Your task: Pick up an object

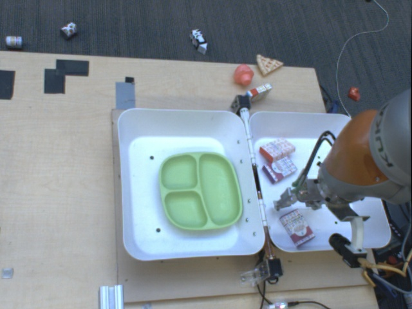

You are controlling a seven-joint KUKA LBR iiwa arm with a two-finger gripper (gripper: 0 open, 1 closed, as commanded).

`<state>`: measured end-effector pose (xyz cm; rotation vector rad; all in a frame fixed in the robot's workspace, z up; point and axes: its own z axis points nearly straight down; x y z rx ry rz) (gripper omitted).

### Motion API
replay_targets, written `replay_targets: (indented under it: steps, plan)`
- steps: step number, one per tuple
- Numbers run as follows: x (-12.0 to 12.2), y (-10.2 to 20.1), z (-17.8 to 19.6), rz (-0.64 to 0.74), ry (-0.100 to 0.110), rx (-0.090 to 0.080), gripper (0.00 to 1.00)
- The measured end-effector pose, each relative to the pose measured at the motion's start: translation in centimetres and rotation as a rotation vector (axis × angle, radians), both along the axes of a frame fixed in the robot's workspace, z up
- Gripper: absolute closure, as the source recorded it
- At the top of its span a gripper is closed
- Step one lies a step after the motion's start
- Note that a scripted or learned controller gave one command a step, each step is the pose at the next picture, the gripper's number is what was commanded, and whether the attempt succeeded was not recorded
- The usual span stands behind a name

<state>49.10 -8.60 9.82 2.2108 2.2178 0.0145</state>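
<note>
The gripper (291,198) hangs low over the right bin (380,234), its metal fingers reaching toward the bin's left side; whether they are spread or closed cannot be told from this slant, and nothing is seen between them. Just below the gripper lies a small red-and-white packet (297,228) on the bin floor. Two more red-and-white packets (278,159) sit close together above the gripper, near the bin's upper left corner. Behind the gripper the grey arm with its orange band (357,153) enters from the right. The left bin (138,192) holds a green divided plate (200,190) with three compartments. Beyond the bins, on the wooden bench, lie a red ball (243,74) and a toy pizza slice (268,64).
</note>
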Motion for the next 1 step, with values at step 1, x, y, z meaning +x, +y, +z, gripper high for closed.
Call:
replay_targets:
  steps: [1]
  plan:
    - [-0.22,0.25,-1.12,-0.002,0.005,-0.002,0.00]
